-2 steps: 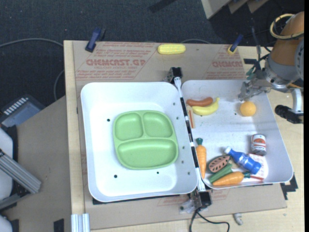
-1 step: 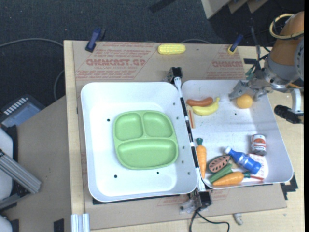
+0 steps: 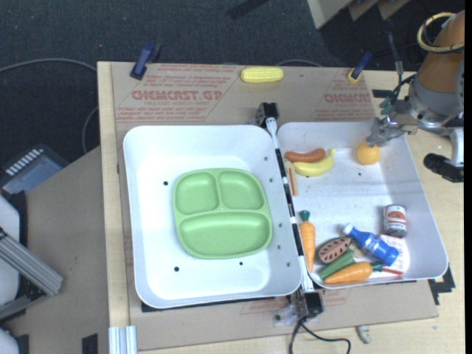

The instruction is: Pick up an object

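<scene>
Gripper (image 3: 383, 130) is being positioned just above the orange fruit (image 3: 368, 153); jaw state cannot be told. Round fruit risks being nudged away.

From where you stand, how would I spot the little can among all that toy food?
Look in the right bin, along its right side below the middle. The can stands upright there, just above the blue bottle. It is the only cylinder, with a red and white label.

dark carpet floor (image 3: 110, 13), brown board (image 3: 184, 94)
</scene>
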Tool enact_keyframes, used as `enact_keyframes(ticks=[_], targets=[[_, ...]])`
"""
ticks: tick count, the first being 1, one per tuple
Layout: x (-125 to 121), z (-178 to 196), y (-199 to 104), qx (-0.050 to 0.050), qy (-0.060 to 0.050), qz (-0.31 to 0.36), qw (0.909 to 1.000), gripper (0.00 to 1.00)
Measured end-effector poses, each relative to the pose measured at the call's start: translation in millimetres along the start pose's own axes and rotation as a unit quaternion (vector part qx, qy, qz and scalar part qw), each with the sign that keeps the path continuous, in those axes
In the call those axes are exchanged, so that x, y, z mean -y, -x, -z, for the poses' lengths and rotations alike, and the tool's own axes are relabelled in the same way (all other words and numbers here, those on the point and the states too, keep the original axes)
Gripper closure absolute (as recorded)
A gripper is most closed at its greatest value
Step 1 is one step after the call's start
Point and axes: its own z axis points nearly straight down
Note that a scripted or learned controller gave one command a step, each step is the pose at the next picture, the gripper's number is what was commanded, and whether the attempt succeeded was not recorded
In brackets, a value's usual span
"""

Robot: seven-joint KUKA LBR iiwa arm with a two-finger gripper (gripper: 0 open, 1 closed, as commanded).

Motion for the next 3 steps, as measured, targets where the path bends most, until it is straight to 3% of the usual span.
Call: enact_keyframes(ticks=[1, 2, 3], targets=[[3.5, -6.4, -1.0, -0.002, -0.006, 0.0, 1.0, 0.0], [4.1, -39.1, -7.1, -0.011, -0.012, 0.0, 0.9999, 0.0], [3.8, -29.3, -1.9, -0.003, -0.007, 0.0, 1.0, 1.0]])
